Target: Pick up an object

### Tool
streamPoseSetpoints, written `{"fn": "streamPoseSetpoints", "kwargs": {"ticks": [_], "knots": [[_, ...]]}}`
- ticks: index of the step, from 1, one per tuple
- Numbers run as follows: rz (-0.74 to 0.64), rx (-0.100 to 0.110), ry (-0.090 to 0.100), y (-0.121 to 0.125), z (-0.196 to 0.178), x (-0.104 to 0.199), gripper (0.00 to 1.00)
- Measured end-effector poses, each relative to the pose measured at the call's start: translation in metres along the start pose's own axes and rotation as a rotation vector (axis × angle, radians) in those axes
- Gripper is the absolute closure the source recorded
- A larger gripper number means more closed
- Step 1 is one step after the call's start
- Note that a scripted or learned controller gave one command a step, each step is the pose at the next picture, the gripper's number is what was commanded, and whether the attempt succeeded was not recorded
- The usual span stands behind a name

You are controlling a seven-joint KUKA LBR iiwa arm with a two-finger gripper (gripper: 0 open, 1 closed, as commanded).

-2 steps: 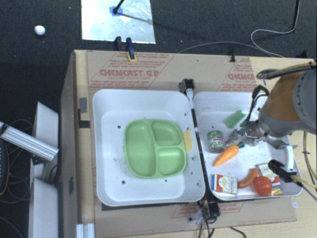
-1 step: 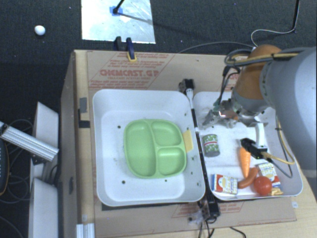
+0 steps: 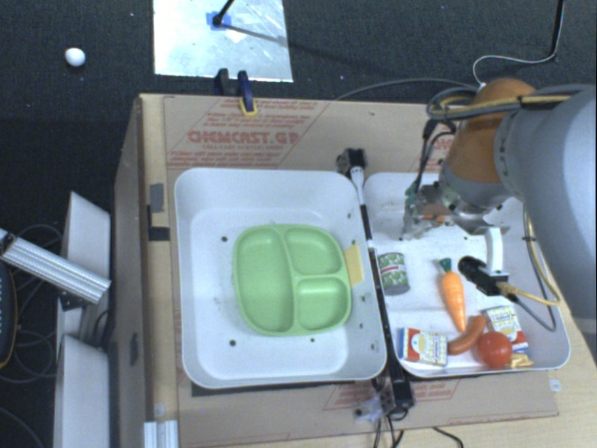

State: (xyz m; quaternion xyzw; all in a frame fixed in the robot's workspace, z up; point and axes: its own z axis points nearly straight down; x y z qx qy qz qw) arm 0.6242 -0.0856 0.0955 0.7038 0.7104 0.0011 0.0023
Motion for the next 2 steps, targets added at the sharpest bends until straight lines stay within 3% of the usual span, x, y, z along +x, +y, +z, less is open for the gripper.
{"fn": "streamPoseSetpoints", "kwargs": {"ticks": [1,2], "knots": [[0.000,0.001,0.000,0.000,0.000,0.000,0.00],[0.006,0.000,-0.001,0.031,-0.066,-0.055,0.00]]}}
